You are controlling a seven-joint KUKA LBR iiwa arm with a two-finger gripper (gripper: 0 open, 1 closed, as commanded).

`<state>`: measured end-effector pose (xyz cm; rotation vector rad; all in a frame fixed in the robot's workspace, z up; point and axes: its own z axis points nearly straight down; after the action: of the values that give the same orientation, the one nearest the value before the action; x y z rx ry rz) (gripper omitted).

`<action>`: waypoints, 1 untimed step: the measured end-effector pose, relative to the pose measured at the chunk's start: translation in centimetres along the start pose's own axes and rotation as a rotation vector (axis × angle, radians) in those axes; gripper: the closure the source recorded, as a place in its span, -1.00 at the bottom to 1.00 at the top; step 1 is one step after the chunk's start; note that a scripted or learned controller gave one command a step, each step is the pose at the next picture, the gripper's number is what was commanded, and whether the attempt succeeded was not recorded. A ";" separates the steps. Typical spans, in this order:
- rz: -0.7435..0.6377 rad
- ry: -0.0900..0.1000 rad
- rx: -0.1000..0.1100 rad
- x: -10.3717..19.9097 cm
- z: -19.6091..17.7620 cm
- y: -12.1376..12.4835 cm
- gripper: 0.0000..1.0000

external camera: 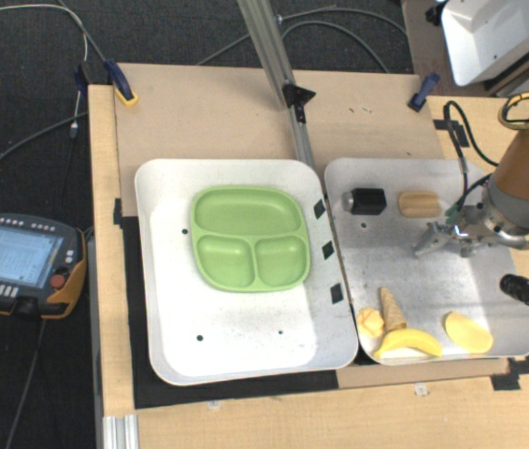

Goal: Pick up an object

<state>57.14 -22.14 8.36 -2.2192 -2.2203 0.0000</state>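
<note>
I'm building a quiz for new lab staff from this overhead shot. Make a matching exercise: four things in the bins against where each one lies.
Things:
1. green divided plate
2. black block
3. banana
4. wooden cylinder

Places:
A. front edge of the right bin
B. middle of the left bin
C. far part of the right bin, nearer the gripper
D. far part of the right bin, nearer the left bin

Pairs: 1-B, 2-D, 3-A, 4-C

Pincer [430, 242] over right bin [489, 279], nr wooden block [420, 204].
</note>
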 end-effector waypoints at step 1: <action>-0.001 -0.005 -0.007 -0.1 -1.5 0.2 1.00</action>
<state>57.33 -22.27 9.86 -2.2244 -2.2273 -0.0032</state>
